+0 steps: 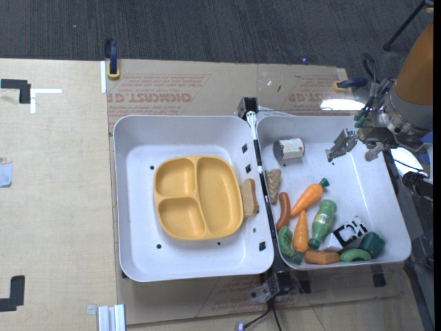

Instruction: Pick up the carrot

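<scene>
the grey two-finger end effector (353,145), fingers spread and empty, hovers at two o'clock from the orange tapered carrot (307,198), seemingly positioned for a descent.

Yellow divided plate (198,197), green bottle (322,222)

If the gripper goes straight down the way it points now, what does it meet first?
Probably bare floor of the right bin. The gripper hangs near its upper right; the carrot lies lower left. Depth is unclear.
</scene>
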Controlling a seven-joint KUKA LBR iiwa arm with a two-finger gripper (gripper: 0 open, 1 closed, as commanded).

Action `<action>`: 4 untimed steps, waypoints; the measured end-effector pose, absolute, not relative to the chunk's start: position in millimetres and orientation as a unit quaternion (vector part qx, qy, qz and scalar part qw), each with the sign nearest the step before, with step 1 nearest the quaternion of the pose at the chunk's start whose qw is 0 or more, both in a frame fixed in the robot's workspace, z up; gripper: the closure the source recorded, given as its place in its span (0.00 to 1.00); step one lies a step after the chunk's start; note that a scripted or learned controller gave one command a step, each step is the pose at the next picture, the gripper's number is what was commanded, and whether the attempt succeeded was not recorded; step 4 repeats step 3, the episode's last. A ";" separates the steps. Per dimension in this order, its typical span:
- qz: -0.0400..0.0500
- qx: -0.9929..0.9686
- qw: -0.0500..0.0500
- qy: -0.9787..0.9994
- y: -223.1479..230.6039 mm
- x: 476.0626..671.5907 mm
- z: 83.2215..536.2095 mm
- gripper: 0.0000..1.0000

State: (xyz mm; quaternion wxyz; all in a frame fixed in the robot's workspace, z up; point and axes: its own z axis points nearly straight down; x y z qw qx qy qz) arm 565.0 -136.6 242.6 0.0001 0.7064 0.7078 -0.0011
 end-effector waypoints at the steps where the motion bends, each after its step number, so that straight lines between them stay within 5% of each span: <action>1: 0.000 0.649 0.000 0.761 -138.1 557.3 92.9 0.00; 2: 0.000 0.652 0.001 0.758 -138.8 558.5 102.2 1.00; 3: 0.000 0.617 0.001 0.787 -104.3 541.3 171.8 1.00; 4: 0.000 0.617 0.001 0.787 -104.3 541.3 171.8 1.00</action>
